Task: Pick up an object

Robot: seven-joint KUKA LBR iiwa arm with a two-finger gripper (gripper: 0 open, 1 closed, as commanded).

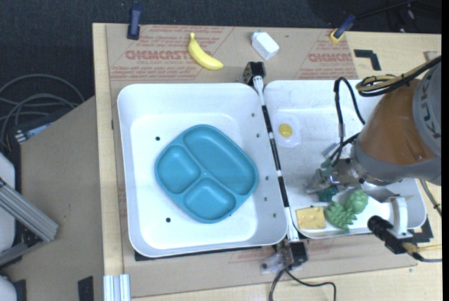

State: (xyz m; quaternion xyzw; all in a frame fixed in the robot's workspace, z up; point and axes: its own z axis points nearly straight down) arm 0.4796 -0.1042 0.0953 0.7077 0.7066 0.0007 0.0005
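My gripper (324, 180) is low inside the right bin (309, 99), near its front middle, below the orange wrist band (396, 128). A small teal object (327, 190) lies right under the gripper's tip; whether it is gripped is hidden. A green broccoli-like toy (347, 208) rests just to the front right of the gripper. Beside that toy, a yellow block (311, 217) sits at the bin's front left corner. A small round yellow piece (285, 130) lies farther back, near the divider.
The left bin (133, 106) holds a blue divided plate (205, 172). Behind the bins, a banana (203, 54) and a white block (264, 45) lie on the cardboard. Cables (344, 106) run from the arm over the right bin.
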